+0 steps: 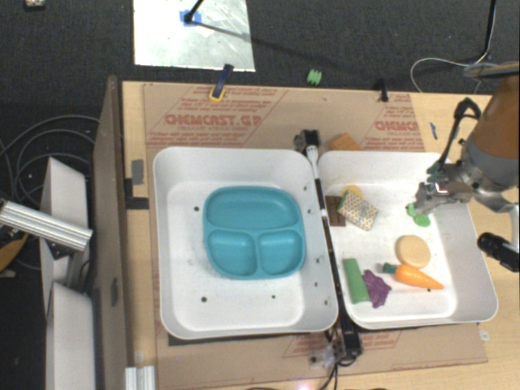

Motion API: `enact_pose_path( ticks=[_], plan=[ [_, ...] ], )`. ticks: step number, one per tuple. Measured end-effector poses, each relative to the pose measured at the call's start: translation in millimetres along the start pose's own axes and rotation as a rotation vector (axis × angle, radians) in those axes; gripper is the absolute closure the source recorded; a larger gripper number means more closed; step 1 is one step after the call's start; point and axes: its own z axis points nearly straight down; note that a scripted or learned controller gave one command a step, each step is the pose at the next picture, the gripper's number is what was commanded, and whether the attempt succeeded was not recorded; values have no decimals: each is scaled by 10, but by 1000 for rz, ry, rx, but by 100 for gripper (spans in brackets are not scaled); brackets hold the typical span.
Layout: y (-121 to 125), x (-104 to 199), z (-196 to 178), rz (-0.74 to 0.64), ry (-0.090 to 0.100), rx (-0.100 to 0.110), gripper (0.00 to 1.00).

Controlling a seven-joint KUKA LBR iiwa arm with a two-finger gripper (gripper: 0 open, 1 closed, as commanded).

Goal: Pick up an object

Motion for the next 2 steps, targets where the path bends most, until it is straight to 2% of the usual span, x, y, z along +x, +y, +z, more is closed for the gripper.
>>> enact_pose_path(
  ticks=[1, 2],
  plan=[
    [-27, -40, 10, 8, -1, 4, 0],
    [-246, -521, 873, 14, -1, 12, 0]
  ],
)
